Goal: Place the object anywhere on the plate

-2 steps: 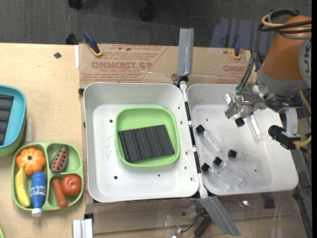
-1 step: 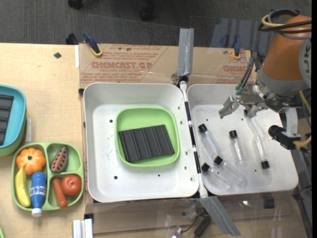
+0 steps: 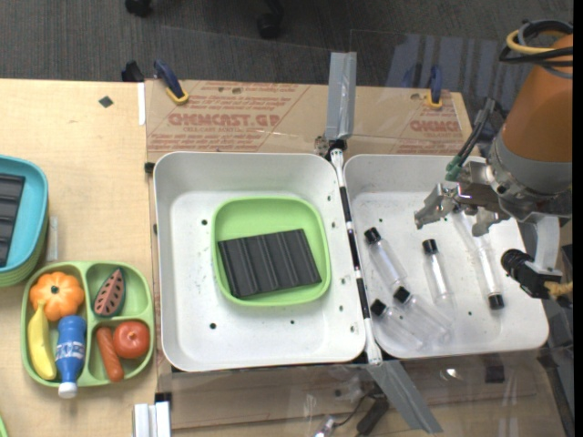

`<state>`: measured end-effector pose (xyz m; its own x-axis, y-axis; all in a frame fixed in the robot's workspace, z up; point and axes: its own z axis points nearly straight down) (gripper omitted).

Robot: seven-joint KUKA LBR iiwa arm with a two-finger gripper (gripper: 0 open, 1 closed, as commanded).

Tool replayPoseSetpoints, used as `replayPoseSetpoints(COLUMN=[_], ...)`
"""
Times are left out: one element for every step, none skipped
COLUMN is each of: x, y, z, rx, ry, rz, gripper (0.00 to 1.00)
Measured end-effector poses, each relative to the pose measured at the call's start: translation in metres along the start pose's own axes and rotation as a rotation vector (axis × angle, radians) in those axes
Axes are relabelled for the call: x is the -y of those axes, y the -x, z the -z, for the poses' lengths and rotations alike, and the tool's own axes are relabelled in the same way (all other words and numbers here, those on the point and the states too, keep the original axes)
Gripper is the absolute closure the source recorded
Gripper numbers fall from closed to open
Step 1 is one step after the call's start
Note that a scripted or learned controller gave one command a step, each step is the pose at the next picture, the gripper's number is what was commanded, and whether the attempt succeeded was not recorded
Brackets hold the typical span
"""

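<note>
Camera view has the grey arm with its orange band leaning in from the right, and I've got its two-finger gripper (image 3: 453, 204) hanging over the upper part of the right white bin (image 3: 524, 335); I can't tell from this slant whether those fingers are spread or pinched, and I see nothing between them. My targets, the clear plastic tubes with black caps (image 3: 387, 260), lie scattered on that bin's floor, a few overlapping near the lower left corner. I'd worry they're slick and round, so a pinch could squirt one sideways, or catch two at once. The square green plate (image 3: 314, 215) sits in the left white bin (image 3: 182, 335) with a dark ribbed slab (image 3: 270, 262) covering most of it, so a tube dropped there may roll off. See-through tube bodies blur into the white floor, and the wrist hides the bin's far right corner.
</note>
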<state>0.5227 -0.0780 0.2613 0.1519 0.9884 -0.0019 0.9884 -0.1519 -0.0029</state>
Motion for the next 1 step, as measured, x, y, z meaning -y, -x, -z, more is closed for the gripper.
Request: replayPoseSetpoints(x=[0.0334], y=[-0.0032], z=[0.0061], rx=[0.000], ry=[-0.002], rz=[-0.255], gripper=[0.00])
